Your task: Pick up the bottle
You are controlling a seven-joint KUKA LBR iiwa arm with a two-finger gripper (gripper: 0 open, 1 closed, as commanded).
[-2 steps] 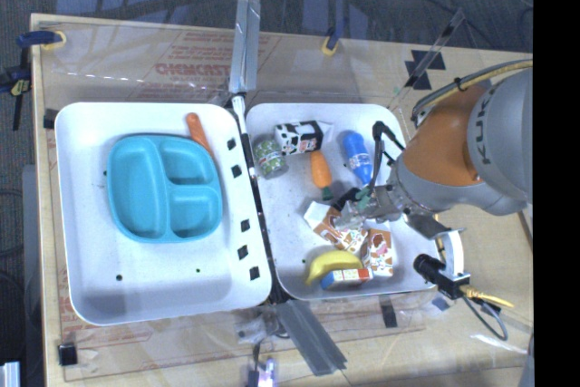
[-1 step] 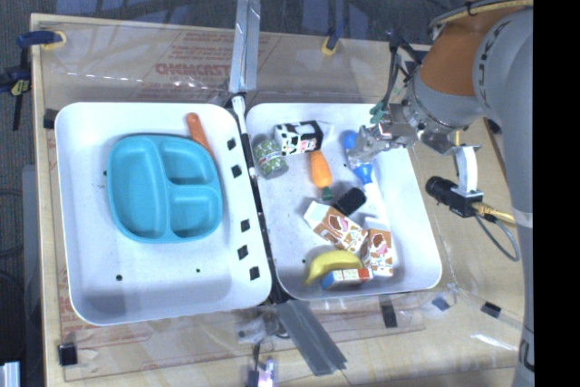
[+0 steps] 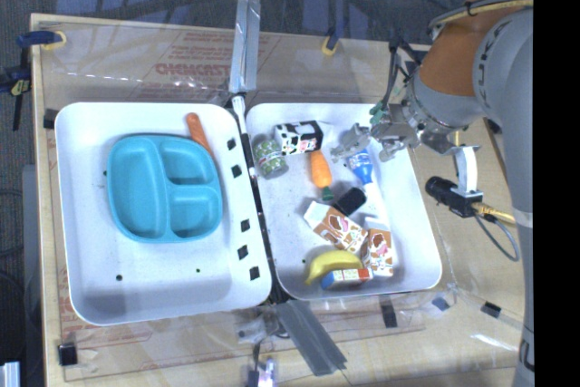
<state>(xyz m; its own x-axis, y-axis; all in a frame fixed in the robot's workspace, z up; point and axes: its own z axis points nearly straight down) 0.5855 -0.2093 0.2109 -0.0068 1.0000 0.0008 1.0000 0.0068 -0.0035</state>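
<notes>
Two white bins sit side by side. The right bin (image 3: 426, 222) holds, from its near edge back, one banana (image 3: 332, 264), two printed cartons (image 3: 344, 231), a black block (image 3: 349, 199), an orange carrot (image 3: 321, 169), one bottle (image 3: 363, 166) with a blue label near the far right corner, a green-patterned can (image 3: 268, 155), and a black-and-white carton (image 3: 298, 139). The left bin (image 3: 82, 267) holds one blue divided tray (image 3: 166, 188) and one orange stick (image 3: 197, 131) at its far edge. The gripper (image 3: 373, 140) hovers over the bottle; how its tips stand cannot be told.
</notes>
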